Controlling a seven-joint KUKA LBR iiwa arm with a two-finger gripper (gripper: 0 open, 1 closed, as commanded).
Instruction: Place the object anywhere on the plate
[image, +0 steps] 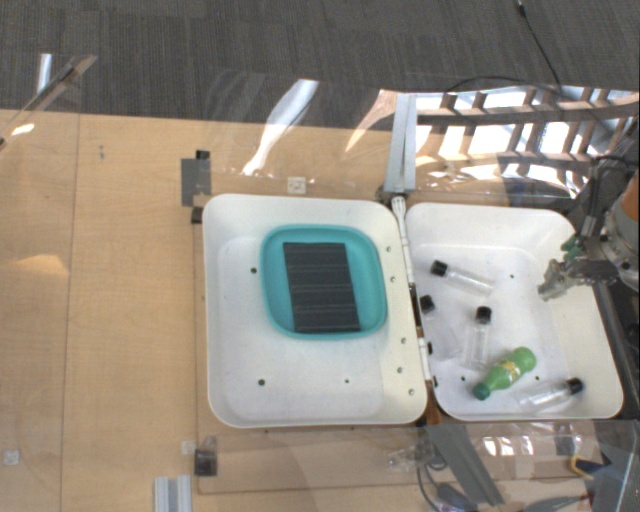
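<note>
Nothing is placed yet: the teal square plate (372, 290) with its dark ribbed mat sits bare, well left of the gripper (556, 280), finger state unclear, and the green plastic bottle (505, 372) lies below-left of it, ungrasped.

I see two shallow white plastic bins side by side on the pale wooden bench (100, 330). The left bin (300, 385) touches the right bin (520, 235) along a hinged seam. Grey carpet (250, 40) lies beyond the bench's far edge.
</note>
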